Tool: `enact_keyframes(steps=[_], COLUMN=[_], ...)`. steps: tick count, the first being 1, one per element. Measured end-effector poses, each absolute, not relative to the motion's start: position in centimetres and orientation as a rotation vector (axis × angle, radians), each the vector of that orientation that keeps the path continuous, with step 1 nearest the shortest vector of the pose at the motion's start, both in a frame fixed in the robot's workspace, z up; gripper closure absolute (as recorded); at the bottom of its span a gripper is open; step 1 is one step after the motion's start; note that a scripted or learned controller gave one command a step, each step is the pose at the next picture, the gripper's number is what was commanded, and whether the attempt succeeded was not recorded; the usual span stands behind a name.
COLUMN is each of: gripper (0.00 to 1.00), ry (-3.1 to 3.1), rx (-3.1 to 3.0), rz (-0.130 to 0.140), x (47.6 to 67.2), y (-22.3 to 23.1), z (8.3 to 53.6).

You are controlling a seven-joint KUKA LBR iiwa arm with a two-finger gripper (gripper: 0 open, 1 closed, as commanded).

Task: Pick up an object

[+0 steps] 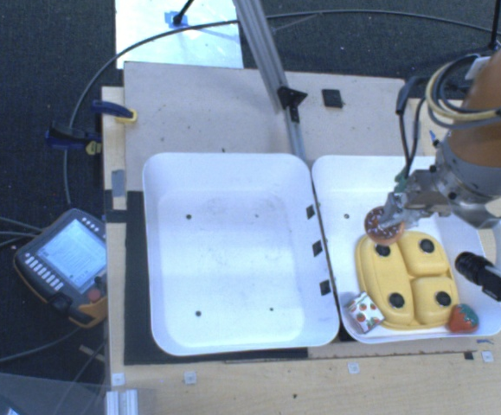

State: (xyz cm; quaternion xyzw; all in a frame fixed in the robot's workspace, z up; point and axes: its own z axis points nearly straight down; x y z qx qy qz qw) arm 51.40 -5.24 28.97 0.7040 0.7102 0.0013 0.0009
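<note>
In the right bin (337, 180) a brown doughnut with pink icing (382, 224) lies at the top left corner of a yellow moulded block with black dots (406, 281). My gripper (395, 212) hangs right at the doughnut, touching or just above its upper right side. A small patterned box (364, 312) sits at the bin's front, left of the yellow block. At the front right corner lies a red strawberry (463, 318). The grey and orange arm (488, 137) covers the bin's back right part.
The left bin (159, 258) stands beside the right one, with black clips on the shared rim (317, 247). A metal pole (263, 46) slants across the bench behind the bins. A teach pendant (64, 262) lies off the bench at left.
</note>
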Motion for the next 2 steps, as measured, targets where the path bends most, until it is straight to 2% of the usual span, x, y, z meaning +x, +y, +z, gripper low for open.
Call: enact_keyframes(steps=[1,2], gripper=[1.00,1.00], ry=[2.234,2.231], rx=[2.210,2.210], rz=[0.002,0.004], x=[52.7,53.5], y=[0.5,5.7], z=[26.9,26.8])
